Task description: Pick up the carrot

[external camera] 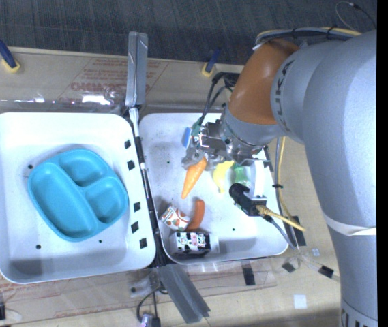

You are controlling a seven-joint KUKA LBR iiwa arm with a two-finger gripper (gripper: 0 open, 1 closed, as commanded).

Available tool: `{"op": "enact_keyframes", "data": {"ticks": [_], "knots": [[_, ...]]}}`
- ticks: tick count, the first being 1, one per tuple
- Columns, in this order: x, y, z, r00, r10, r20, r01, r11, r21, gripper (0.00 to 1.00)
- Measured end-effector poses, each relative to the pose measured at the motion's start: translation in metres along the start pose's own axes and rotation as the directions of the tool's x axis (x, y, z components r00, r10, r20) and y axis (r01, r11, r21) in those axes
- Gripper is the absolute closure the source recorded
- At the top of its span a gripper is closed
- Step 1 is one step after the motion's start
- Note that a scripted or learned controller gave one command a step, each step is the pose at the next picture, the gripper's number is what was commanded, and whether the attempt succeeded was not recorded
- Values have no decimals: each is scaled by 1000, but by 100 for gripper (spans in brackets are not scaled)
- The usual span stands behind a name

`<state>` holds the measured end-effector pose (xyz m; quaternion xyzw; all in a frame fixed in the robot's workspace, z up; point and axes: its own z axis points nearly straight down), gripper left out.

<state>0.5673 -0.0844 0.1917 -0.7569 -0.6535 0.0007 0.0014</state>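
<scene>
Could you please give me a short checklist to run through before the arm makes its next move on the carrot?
1. Carrot located: ok. The carrot lies in the right bin, pointed end toward the lower left.
2. End effector over target: ok. The end effector sits at the carrot's upper, thick end.
3. Carrot secured in the grasp: cannot tell; the wrist hides the contact.
4. Neighbours clear of the carrot: not ok. A yellow item lies close on its right.
5. Lift path free: cannot tell. The sausage and the black and white carton lie nearer the front wall, apart from the carrot.
6. Blue divided plate out of the way: ok, in the left bin.
</scene>
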Motion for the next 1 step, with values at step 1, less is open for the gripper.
{"op": "enact_keyframes", "data": {"ticks": [1], "knots": [[-6,49,8,968,250,1,-250,968,0,100]]}}
